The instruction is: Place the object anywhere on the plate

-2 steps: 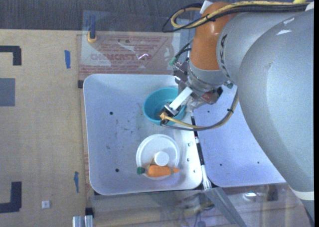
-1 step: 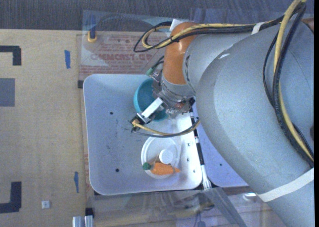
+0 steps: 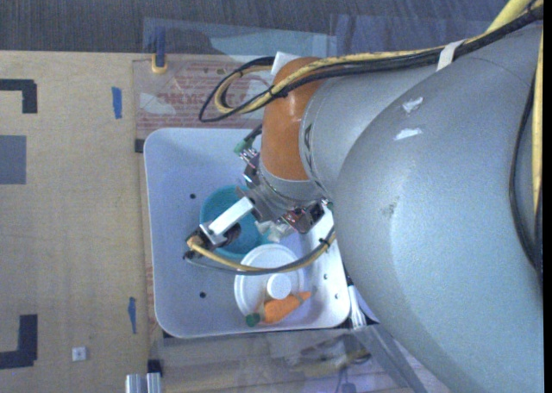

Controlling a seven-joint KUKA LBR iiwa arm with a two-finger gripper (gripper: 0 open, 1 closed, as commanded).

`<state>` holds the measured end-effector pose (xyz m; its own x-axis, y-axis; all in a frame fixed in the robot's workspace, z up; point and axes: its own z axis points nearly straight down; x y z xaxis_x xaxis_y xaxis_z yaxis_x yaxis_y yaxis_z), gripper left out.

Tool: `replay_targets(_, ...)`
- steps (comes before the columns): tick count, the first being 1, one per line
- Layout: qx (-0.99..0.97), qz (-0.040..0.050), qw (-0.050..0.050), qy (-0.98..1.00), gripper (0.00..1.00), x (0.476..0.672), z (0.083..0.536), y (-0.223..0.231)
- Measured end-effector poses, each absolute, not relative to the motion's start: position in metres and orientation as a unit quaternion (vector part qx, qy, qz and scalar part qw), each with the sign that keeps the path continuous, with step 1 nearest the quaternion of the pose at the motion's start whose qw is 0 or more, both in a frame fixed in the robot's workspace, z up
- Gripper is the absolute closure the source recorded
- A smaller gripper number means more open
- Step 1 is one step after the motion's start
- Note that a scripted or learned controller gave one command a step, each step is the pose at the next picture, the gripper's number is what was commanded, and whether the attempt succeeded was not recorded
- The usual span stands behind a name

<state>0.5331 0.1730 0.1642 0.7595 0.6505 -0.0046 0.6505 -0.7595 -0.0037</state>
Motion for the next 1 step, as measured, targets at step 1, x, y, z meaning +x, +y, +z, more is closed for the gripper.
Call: replay_targets(1,-0.901,0.0020,0.001,-0.434,1.00,0.5585,0.1537,0.1129)
